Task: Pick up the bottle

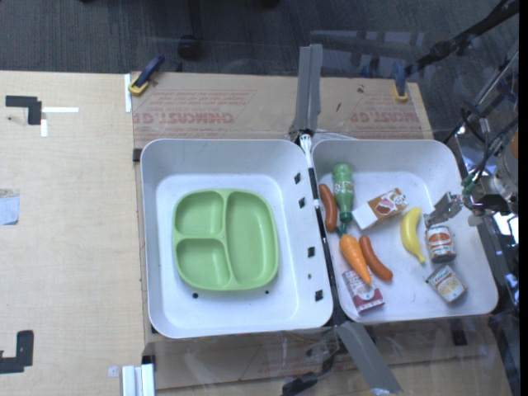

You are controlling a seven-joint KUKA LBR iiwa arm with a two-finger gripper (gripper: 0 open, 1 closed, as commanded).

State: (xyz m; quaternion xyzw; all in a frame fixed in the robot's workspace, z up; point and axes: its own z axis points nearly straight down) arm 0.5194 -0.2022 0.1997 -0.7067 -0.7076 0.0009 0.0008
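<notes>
Two white bins side by side: left bin (pixel 153 221) with a green divided plate (pixel 224 239), right bin (pixel 396 157) with the food items. Green bottle (pixel 343 194) lying near the right bin's left wall, cap toward the far rim, just beside a hot dog (pixel 328 207). Nearby, a carrot (pixel 355 258), a banana (pixel 411 234), two cans (pixel 440 243). Gripper (pixel 446 208) low at the right side, above the cans, well apart from the bottle, nothing between its fingers; open or closed, cannot tell
</notes>
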